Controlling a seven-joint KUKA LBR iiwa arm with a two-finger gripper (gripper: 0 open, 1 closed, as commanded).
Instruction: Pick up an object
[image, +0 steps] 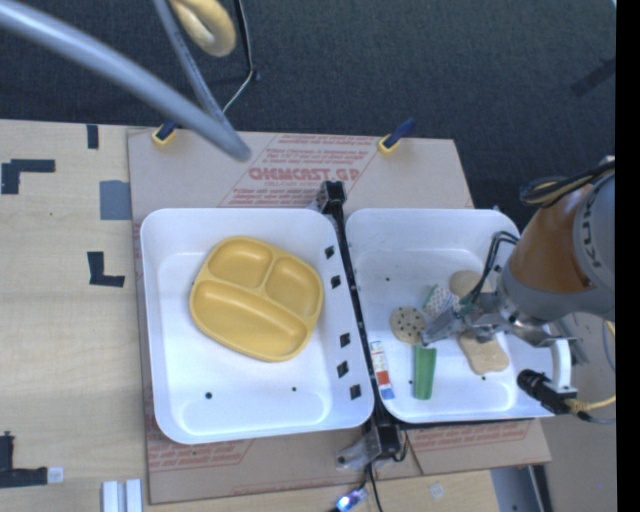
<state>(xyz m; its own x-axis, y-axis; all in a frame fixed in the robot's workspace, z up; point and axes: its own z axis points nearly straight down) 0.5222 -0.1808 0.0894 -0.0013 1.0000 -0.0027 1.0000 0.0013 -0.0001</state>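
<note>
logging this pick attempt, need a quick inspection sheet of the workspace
surface: two shallow white bins side by side, left bin and right bin, on a printed cardboard sheet over a wooden bench.
job's things: in the right bin, a green stick-shaped block, a round tan perforated disc, a tan toast-shaped piece, a small green patterned item.
clutter: yellow divided plastic plate in the left bin.
grippers: gripper low in the right bin, beside the disc; finger state unclear.
cables: black cable along the wrist; dark loop at top.
surroundings: dark floor; grey bar crossing the top left.
</note>
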